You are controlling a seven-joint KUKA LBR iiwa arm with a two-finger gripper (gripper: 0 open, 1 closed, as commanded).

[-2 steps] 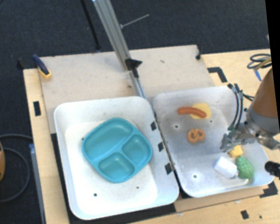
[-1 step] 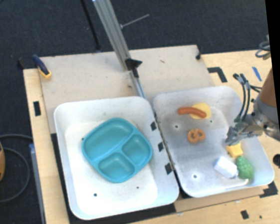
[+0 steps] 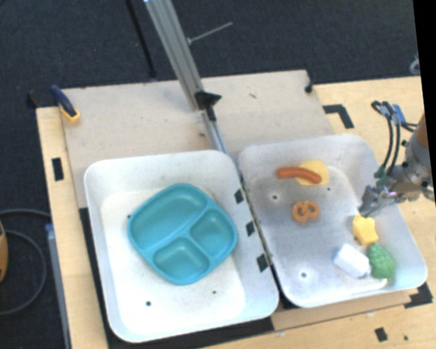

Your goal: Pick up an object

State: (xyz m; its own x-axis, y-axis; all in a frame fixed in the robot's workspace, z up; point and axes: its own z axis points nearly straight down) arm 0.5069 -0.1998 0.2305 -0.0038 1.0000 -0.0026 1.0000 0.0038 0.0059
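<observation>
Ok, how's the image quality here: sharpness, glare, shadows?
Camera view: soft throughout, small items like the pretzel lack detail; white bins are bright, near washed out, without hard glare; shadows faint; the gripper at the right edge is blurry.

Right bin's [image 3: 292, 279] left half lies bare; toys [image 3: 366, 251] crowd its right edge.
</observation>
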